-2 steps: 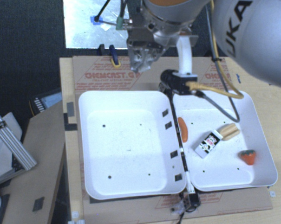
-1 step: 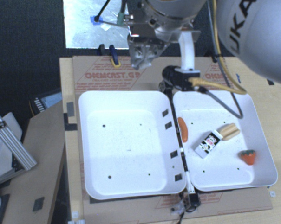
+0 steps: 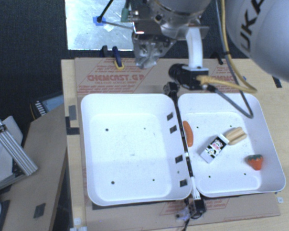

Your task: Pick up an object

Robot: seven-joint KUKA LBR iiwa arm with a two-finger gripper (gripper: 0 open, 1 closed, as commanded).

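My gripper hangs high above the back edge of the left bin, over the cardboard behind it, with nothing visible between its tips. In the right bin lie an orange carrot-like piece against the left wall, a small white carton with black cow spots in the middle, a tan wooden block touching the carton's upper end, and a red strawberry-like toy at the right.
A row of black clips runs along the seam between the two bins. Cardboard with red lettering lies behind the bins. A blue-and-yellow clamp sits at the back edge.
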